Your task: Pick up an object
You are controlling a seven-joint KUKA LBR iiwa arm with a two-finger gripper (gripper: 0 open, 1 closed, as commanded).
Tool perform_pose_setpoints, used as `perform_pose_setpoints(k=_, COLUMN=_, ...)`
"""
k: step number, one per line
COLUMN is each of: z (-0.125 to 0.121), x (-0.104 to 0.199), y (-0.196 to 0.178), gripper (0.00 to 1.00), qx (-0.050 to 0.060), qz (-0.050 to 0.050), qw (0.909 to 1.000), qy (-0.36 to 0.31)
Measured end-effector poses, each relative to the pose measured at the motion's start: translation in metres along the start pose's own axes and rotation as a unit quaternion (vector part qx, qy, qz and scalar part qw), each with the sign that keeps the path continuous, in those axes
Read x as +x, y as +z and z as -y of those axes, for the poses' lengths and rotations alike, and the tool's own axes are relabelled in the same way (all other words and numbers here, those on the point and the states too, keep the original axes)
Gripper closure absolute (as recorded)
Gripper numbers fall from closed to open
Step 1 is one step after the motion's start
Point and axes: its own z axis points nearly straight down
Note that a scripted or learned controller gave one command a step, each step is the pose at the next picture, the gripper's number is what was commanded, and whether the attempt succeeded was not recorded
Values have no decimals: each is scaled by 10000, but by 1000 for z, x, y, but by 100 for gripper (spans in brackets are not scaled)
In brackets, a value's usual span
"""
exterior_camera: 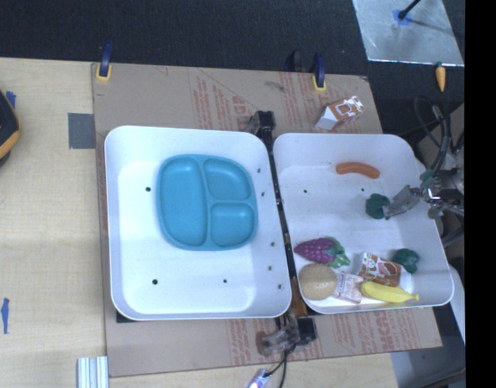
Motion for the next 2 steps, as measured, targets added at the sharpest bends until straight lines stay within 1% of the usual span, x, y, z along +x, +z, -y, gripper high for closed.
perform_pose_setpoints(k=1, z=-53, x=1, y=101, gripper=0, qx=17, qz=-2, qw=10000, qy=-11)
perform_pose_setpoints(k=2, z=-127, x=1, y=107, gripper=0, qx=-1, qz=-4, qw=10000, qy=-4)
